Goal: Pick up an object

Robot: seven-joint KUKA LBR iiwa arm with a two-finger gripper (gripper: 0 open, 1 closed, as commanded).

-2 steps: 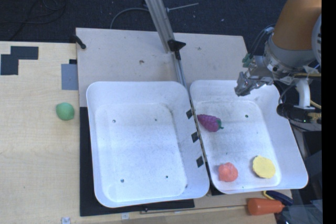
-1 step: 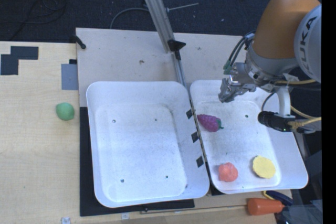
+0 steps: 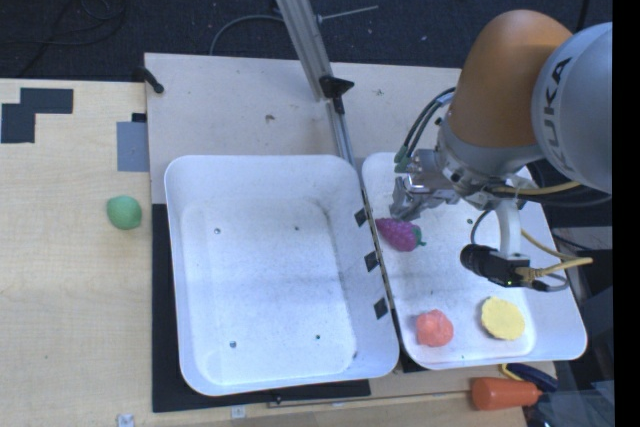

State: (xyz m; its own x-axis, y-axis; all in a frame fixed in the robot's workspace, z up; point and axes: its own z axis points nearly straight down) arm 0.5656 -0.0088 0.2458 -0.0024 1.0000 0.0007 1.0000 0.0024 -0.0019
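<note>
Purple grape-like soft toy sits by right white bin's left wall, end effector poised just above it, presumably lining up a grasp; finger state unclear.

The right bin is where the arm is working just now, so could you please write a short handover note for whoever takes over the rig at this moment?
Gripper: low in the right bin, just above the purple object near the bin's left wall; grip state cannot be read from this view.
Things: purple object lies on the bin floor beneath the gripper; red object and yellow object lie near the bin's front edge. A green ball sits on the bench left of the left bin.
Done: approach to the purple object.
Left: nothing is seen lifted; the grasp and lift remain.
</note>
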